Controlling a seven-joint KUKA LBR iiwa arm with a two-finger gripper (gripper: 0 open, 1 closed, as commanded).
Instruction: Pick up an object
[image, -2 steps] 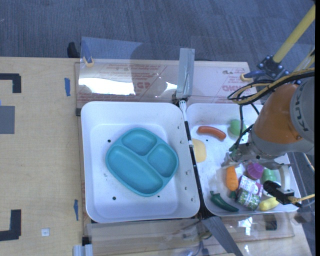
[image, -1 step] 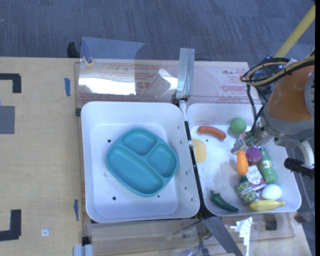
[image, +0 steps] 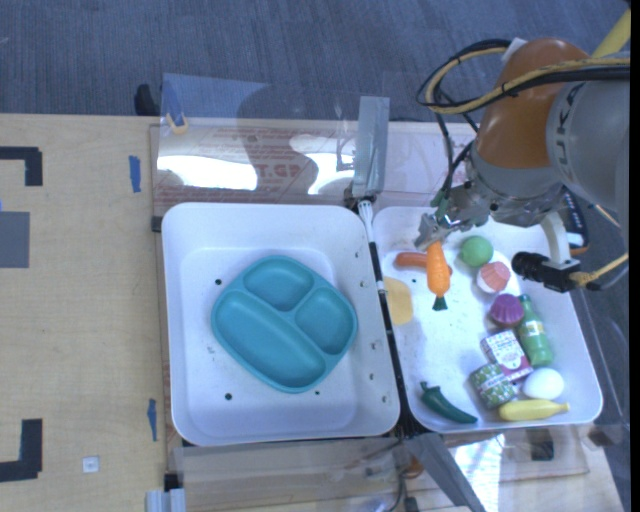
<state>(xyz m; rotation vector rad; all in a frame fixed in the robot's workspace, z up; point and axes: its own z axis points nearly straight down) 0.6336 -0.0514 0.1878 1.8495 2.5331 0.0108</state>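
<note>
Gripping the carrot (image: 438, 270) by its top, the gripper (image: 436, 238) is hanging over the right bin (image: 590, 385); next I judge it needs lifting clear.

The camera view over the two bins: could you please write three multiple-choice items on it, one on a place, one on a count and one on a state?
1. Where does the teal divided plate lie?
A. in the left bin
B. in the right bin
C. on the wooden bench top

2. How many compartments does that plate have?
A. two
B. three
C. five

3. How does the toy carrot stand to the gripper?
A. far off in the other bin
B. inside the plate
C. just below the gripper, in the right bin

Answers:
1 A, the plate sits mid-floor of the left bin.
2 B, ridges split it into three wells.
3 C, the carrot's top lies right under the gripper.
</note>
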